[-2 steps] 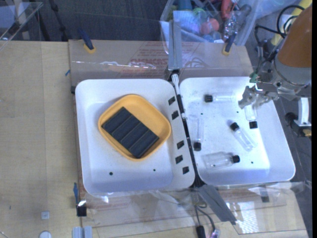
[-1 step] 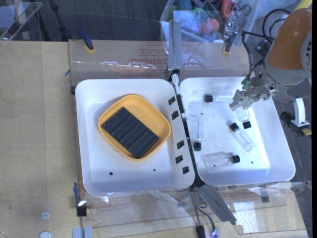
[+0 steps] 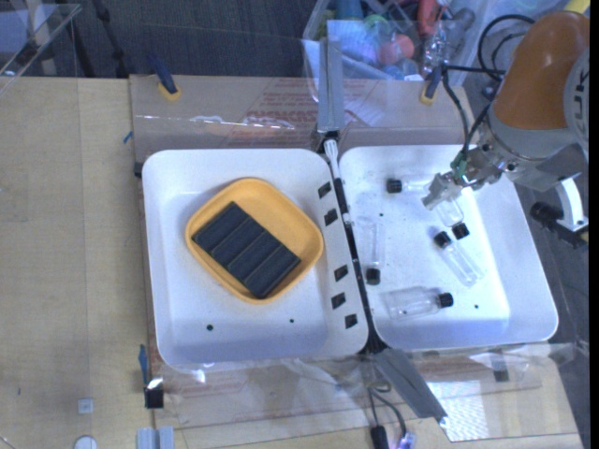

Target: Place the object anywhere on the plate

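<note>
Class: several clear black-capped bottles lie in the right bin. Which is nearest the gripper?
The bottle just below the gripper; the others lie farther toward the bin's front and left.

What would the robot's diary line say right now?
gripper over right bin | vials in bin | yellow plate holds dark pad

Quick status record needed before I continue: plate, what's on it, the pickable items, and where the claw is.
plate: yellow plate, rounded square, in the left bin
on plate: dark ribbed slab lying flat
right bin: several clear vials with black caps; one lies near the front, another toward the right, one beside the divider
claw: over the back of the right bin; finger state unclear
held item: none discernible
task state: no vial on the plate yet
</note>
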{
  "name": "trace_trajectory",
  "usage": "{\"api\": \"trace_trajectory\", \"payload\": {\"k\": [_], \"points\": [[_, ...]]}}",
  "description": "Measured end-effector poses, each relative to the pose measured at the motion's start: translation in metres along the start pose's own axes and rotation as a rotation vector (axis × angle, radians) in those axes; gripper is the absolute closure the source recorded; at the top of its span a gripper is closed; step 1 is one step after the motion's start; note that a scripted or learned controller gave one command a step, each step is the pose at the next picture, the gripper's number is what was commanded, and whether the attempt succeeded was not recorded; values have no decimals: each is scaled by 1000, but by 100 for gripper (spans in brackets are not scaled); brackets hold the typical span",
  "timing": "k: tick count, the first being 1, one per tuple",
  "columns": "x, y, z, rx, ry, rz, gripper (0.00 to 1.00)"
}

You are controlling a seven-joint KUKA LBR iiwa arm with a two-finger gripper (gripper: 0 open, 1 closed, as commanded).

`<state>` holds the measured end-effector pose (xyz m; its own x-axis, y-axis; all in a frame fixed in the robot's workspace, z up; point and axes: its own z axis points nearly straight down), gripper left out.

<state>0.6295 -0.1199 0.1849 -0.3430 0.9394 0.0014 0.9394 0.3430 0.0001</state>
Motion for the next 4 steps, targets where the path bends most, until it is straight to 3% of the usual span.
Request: {"api": "trace_trajectory", "payload": {"k": [1, 2, 4], "points": [[7, -6, 28, 1, 0, -162, 100], [47, -4, 0, 0, 0, -346, 100], [77, 1, 0, 0, 0, -663, 100]]}}
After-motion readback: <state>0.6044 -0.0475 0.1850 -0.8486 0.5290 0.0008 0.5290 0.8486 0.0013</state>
